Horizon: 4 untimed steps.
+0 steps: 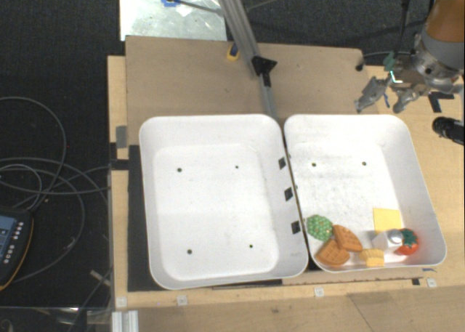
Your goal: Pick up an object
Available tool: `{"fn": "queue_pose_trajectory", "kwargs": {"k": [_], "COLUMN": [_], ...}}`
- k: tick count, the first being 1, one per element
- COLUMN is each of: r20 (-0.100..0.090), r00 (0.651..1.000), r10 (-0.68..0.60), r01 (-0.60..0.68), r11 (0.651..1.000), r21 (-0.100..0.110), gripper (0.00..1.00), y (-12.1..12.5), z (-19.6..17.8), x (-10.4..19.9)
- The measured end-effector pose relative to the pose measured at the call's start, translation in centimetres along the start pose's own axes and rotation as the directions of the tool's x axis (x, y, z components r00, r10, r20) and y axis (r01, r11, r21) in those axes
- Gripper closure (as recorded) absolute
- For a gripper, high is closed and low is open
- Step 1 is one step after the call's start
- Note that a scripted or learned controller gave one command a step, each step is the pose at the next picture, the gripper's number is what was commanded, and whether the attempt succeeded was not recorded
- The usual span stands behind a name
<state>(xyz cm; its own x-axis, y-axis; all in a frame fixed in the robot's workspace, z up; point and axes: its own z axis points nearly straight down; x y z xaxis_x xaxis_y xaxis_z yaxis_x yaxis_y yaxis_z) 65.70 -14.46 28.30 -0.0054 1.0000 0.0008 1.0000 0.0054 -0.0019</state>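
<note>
My gripper (387, 100) hangs open just beyond the far rim of the right bin (349, 178), with nothing between its spread fingers. The objects lie together in that bin's near corner: a green knobbly piece (318, 226), two orange waffle-like pieces (347, 238) (332, 253), a yellow block (387, 219), a small yellow piece (373, 256) and a red and silver item (402, 241). All of them are far from the gripper, toward the front of the bench.
The left bin (211, 192) sits beside the right one, joined by black clips along the shared edge. A grey pole (240, 18) slants across the back of the bench. Cables lie on the floor at the left.
</note>
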Motion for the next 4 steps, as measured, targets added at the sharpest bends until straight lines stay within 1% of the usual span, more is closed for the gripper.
{"fn": "queue_pose_trajectory", "kwargs": {"k": [1, 2, 3, 4], "r20": [0.002, 0.001, 0.0, 0.0], "r00": [1.0, 1.0, 1.0, 1.0], "r10": [-0.002, 0.004, 0.003, 0.001], "r01": [0.002, -0.004, -0.003, -0.001], "r11": [1.0, 1.0, 1.0, 1.0], "r21": [-0.003, 0.0, 0.002, 0.001], "gripper": [0.0, 0.0, 0.0, 0.0], "y": [0.1, 0.5, -0.4, 0.6], "z": [-0.2, 4.4, 9.4, 14.5], "x": [0.0, -0.7, -0.2, -0.2]}}
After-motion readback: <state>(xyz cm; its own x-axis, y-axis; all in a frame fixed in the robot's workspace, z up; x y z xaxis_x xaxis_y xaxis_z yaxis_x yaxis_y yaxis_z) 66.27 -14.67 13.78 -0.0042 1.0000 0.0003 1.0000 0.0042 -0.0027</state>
